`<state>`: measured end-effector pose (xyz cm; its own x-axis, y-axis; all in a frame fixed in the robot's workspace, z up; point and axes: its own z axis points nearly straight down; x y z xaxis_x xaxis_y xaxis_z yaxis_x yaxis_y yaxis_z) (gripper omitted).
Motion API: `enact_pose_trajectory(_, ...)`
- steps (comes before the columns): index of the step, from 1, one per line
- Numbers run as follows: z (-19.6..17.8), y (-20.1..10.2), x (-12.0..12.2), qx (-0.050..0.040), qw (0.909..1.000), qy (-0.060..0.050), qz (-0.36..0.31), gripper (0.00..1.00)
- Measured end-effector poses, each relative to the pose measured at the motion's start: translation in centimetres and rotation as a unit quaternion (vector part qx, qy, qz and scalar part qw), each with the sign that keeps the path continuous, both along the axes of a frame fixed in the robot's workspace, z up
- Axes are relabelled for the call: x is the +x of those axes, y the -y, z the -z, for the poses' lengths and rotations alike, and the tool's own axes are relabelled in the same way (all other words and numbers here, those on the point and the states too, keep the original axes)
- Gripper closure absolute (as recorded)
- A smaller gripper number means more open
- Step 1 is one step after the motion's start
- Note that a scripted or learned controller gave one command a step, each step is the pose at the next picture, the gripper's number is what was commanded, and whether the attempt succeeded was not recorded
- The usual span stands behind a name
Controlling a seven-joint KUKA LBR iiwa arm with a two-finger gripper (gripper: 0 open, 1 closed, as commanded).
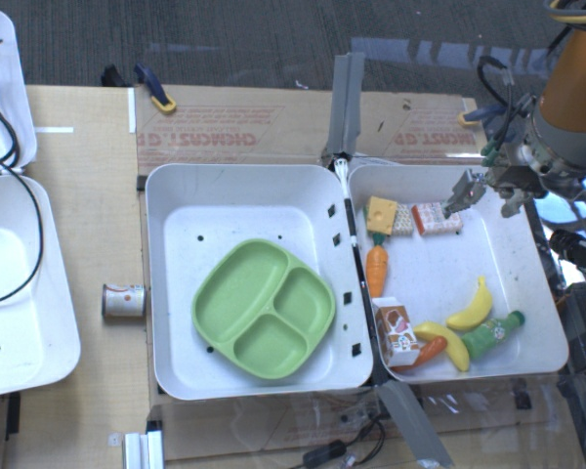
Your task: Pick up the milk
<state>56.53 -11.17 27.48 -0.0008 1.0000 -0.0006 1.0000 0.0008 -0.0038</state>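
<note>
Landmark taken: the carrot, lying along the left wall of the right bin.

- Far left of the carrot, on the counter: a small can on its side. Not involved.
- Left of the carrot, across the 2 bin walls: a green divided plate in the left bin. Not involved.
- Just below the carrot, in the near-left corner: a brown-and-white carton, judged to be the milk. It is seen lying close to the bin wall, apparently tilted.
- Below and right of the carrot: a red pepper is touching or nearly touching the carton's right side. The bananas and a green bottle are crowded further right.
- Above and right of the carrot: a red-and-white box, with the gripper poised just beside it, well apart from the carton. Whether the jaws are apart or together cannot be told; nothing is seen held.

Step in hand, as judged: the approach. The gripper should be carried down past the carrot to the corner and the jaws opened before descent. The carton should be straddled across its narrow faces. The left wall leaves little room, so 1 jaw is best set between carton and pepper, with the other along the free side. The red-and-white box is a likely false target.
</note>
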Motion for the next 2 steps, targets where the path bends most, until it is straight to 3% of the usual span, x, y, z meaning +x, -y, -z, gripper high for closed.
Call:
enact_pose_trajectory(1, -0.06, 0.11, 2.54, -0.0008, 0.9933, 0.001, 0.115, 0.00)
enact_pose_trajectory(2, -0.85, 0.20, 2.56, -0.0015, 0.9934, 0.000, 0.115, 1.00)
